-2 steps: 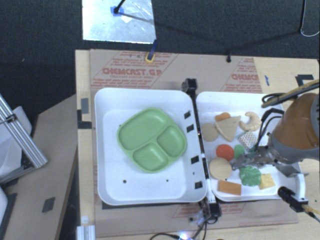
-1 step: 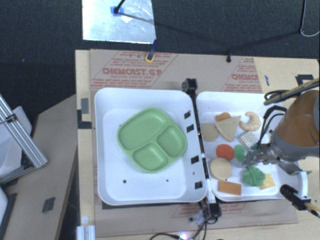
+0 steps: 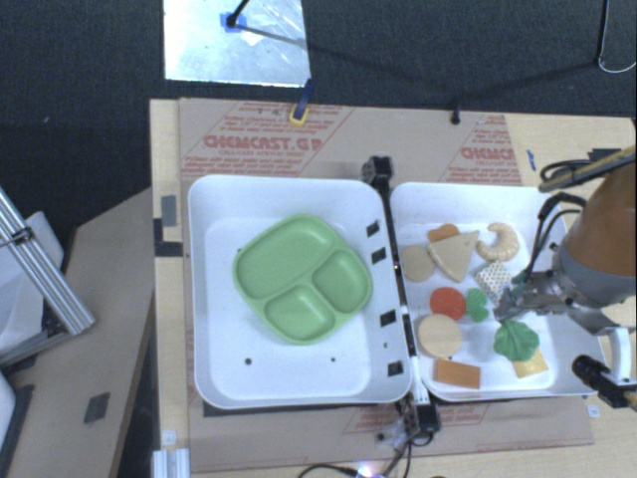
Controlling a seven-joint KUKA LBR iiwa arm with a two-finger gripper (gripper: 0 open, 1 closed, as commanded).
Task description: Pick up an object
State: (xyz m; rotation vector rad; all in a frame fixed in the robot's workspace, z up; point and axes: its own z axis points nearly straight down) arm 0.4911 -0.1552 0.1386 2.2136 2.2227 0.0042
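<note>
Over the right bin (image 3: pixel 572 391) the arm's gripper (image 3: pixel 510 307) hangs among play food — beside a green leafy piece (image 3: pixel 516 341) near the bin's front edge and a red tomato slice (image 3: pixel 448 302) at mid-bin. Its finger spread cannot be told. The left bin (image 3: pixel 214 267) carries a green divided plate (image 3: pixel 303 278).

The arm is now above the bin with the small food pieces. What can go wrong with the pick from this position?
The pieces lie crowded in the right bin. The gripper is low between the green leafy piece and the white patterned piece, so it may push one aside or catch two together. The leafy piece also rests on a yellow piece, which could be dragged along.
</note>
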